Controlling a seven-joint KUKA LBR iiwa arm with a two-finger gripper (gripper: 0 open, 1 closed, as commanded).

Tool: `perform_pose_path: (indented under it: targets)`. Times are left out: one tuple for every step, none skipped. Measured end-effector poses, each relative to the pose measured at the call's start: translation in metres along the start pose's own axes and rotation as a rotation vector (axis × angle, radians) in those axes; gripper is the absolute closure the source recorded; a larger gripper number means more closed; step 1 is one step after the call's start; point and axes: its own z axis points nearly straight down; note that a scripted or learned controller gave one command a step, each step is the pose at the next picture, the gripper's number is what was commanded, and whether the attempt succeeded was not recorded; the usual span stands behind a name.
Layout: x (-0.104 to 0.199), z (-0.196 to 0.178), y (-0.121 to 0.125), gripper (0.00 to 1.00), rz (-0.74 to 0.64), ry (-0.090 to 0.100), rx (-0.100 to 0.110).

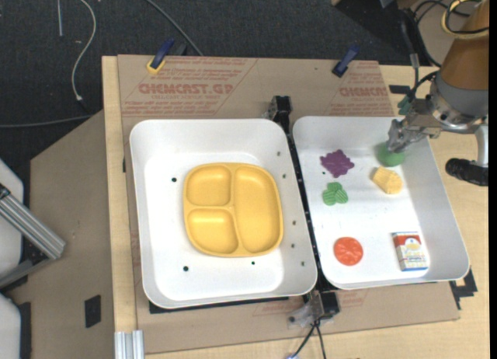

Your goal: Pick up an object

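Hand: the hand (400, 138) hung at the far edge of the right bin (443, 217), directly over a green object (390, 155); whether it was spread or pressed together could not be told.
Nearest thing: the green object lay just under the hand, toward the bin's far right corner; no long axis was clear.
Next nearest: a yellow piece (387, 179), just nearer the front edge.
Right bin count: one green object, one yellow piece, one purple cluster (337, 163), one green cluster (335, 194), one red disc (349, 251), one small box (409, 251).
Left bin count: one yellow divided plate (233, 210) in the left bin (155, 194).
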Motion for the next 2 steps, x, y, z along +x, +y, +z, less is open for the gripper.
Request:
perform_pose_path:
  targets:
    - [0.005, -0.064, 0.000, 1.00, -0.002, 0.000, -0.003]
    - [0.005, -0.088, 0.001, 1.00, -0.002, 0.001, 0.002]
